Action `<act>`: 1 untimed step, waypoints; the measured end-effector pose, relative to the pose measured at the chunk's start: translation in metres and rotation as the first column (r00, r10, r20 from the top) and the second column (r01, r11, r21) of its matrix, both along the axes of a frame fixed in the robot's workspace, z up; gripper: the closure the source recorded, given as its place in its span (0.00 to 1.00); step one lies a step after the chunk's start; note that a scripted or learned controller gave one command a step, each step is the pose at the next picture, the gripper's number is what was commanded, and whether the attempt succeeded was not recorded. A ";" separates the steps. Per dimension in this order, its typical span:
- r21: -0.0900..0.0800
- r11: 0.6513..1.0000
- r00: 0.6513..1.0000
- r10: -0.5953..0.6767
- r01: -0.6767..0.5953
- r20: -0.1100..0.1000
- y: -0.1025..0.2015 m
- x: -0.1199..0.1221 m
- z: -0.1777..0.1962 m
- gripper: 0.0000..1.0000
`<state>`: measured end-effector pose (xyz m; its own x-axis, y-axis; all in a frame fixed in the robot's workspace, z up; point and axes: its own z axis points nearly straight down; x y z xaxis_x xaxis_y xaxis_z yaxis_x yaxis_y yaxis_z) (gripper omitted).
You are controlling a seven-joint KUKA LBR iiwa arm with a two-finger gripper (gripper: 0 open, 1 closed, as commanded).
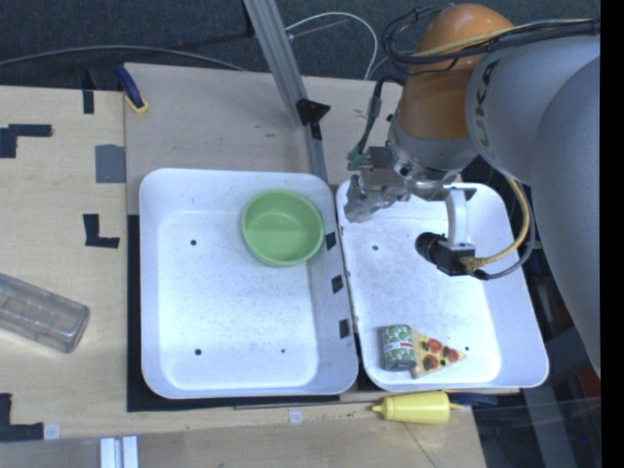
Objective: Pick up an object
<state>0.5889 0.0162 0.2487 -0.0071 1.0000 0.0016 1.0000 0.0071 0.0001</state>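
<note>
Claw (359, 201) at right bin's (487, 359) 11 o'clock corner; its state cannot be told. Green bowl (283, 227) in left bin (195, 359).

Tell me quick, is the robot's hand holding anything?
Gripper: at the far left corner of the right bin; open or closed cannot be told, and nothing is seen held in it.

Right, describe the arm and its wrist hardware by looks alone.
The bulky grey KUKA arm carries a glossy orange band above the wrist. Dark cables loop over the band. Below sits a metallic grey gripper, with a yellow cable curving to a black fitting.
</note>
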 end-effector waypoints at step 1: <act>0.000 1.000 1.000 -0.001 0.001 0.000 0.051 0.018 0.002 1.00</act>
